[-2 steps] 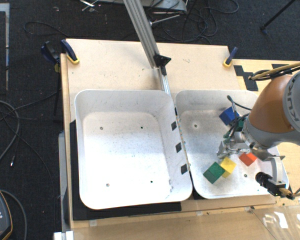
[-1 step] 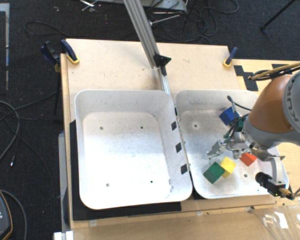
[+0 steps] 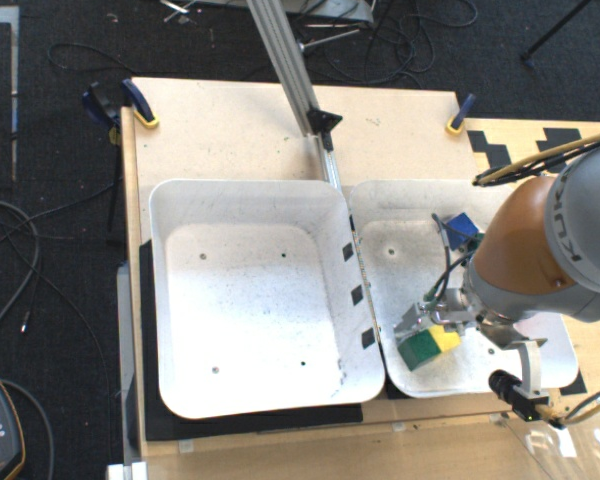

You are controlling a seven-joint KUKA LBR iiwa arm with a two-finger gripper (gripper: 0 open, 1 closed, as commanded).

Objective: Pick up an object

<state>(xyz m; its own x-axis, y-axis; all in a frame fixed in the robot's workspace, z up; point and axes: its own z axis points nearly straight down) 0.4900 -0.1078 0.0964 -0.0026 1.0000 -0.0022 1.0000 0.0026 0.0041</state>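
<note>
Objects for picking lay in the right bin: a green block sat near that bin's lower-left corner, touching a yellow piece on its right side, and a blue object lay farther up the bin, partly tucked behind the arm. The gripper hung directly above the green block and yellow piece, its metal fingers pointing down toward them, so close that the tips seemed to meet the tops of the two items; whether they were spread or closed could not be made out from this slanted view, and nothing could be seen clearly clamped between them. The grey arm came in from the right, its orange band covering much of the right bin's far side, with thin cables running along the wrist toward the blue object. The left bin sat just beside the right one, their rims touching along the middle, its white floor speckled with dark marks. Both bins rested on a pale wooden bench. A slanted aluminium rail crossed from the top of the view down to the seam between the bins. Two yellow-and-blue clamps gripped the bench's far edge, one at the left corner and one toward the right. Black cables trailed over the dark floor beyond.
</note>
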